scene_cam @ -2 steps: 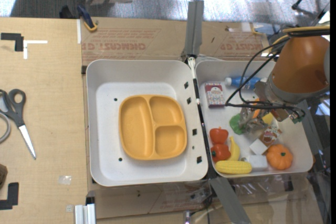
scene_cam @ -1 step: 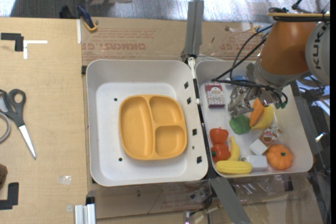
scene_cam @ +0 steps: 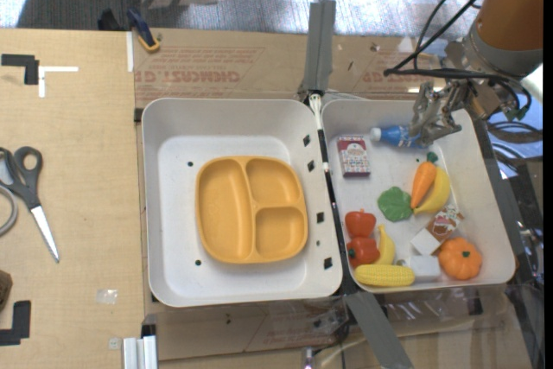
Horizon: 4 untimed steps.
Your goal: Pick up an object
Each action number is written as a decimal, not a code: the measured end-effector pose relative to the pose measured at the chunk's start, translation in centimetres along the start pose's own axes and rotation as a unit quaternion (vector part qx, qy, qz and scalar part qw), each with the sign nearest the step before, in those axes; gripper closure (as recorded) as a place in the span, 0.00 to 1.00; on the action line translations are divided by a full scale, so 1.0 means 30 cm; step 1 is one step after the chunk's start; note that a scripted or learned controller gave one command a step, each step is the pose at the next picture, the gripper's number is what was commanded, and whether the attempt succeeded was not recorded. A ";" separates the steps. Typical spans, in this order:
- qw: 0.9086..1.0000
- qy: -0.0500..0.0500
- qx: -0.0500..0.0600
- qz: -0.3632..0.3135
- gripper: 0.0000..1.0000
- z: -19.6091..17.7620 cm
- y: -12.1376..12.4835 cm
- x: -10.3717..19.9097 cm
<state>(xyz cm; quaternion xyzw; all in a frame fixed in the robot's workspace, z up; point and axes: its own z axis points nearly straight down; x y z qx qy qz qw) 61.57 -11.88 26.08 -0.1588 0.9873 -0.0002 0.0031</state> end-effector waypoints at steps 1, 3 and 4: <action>0.990 0.001 -0.001 -0.142 1.00 0.476 -0.154 0.160; 0.965 0.000 0.000 -0.261 1.00 0.556 -0.046 0.059; 0.965 0.000 -0.001 -0.261 0.00 0.557 -0.045 0.059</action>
